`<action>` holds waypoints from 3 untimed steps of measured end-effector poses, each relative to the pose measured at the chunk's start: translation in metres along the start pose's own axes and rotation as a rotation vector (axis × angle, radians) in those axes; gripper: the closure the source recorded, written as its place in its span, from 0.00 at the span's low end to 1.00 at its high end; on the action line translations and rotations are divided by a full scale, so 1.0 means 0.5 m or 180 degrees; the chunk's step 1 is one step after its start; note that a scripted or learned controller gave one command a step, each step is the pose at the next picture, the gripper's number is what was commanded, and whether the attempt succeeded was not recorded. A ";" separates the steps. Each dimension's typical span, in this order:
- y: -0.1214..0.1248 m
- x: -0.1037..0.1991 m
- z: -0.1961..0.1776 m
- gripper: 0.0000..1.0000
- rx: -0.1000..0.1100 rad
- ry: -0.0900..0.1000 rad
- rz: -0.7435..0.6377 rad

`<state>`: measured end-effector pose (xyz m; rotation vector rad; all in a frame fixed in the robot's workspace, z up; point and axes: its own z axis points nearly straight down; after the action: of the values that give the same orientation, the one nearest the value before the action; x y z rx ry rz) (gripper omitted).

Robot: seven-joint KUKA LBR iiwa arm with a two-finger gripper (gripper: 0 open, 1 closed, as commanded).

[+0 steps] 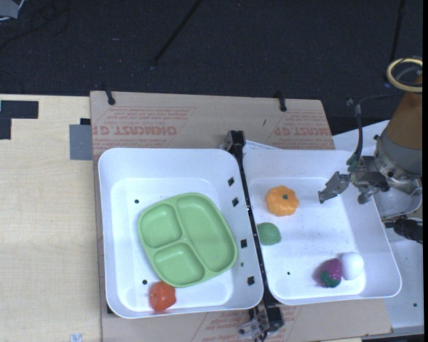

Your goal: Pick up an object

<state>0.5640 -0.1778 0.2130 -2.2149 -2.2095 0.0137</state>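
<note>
Orange pumpkin (282, 200) sits left of the hand (346, 184), jaws wide and empty; approach step, next descend onto it.

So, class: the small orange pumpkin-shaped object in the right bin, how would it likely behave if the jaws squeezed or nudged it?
The orange pumpkin looks round and squat, so a nudge would probably roll or slide it across the smooth right bin. Its ribbed, curved sides may let it slip from a pinch. It stands apart from the green lump, so a push likely meets nothing at first.

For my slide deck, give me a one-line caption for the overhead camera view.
Arm's pincer hovers above the right bin near an orange pumpkin toy; green divided plate sits in the left bin.
</note>
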 end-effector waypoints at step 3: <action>0.005 0.017 0.197 0.00 -0.0022 -0.0001 -0.0008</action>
<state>0.5649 -0.1692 0.1145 -2.2156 -2.2160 0.0064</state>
